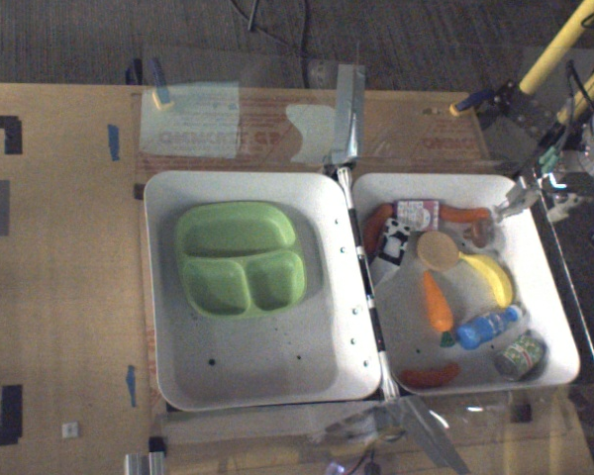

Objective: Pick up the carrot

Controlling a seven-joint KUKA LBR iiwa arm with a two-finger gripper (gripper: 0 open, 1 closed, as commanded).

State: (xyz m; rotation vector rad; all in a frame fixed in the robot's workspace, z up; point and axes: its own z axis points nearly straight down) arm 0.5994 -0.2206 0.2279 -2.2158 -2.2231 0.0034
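Observation:
The carrot (437, 303) is orange with a small green end. It lies lengthwise near the middle of the right bin (564, 315), between a round wooden disc (438, 251) and a blue bottle (487, 327). My gripper (515, 202) hovers over the bin's upper right corner, well up and to the right of the carrot and apart from it. It sits close to a reddish sausage (465, 216), and nothing shows held in it.
The right bin also holds a banana (490, 277), a can (520, 356), a second sausage (431, 375), a pink box (417, 212) and a black-and-white item (396, 240). A green divided plate (240, 258) lies in the left bin (168, 364).

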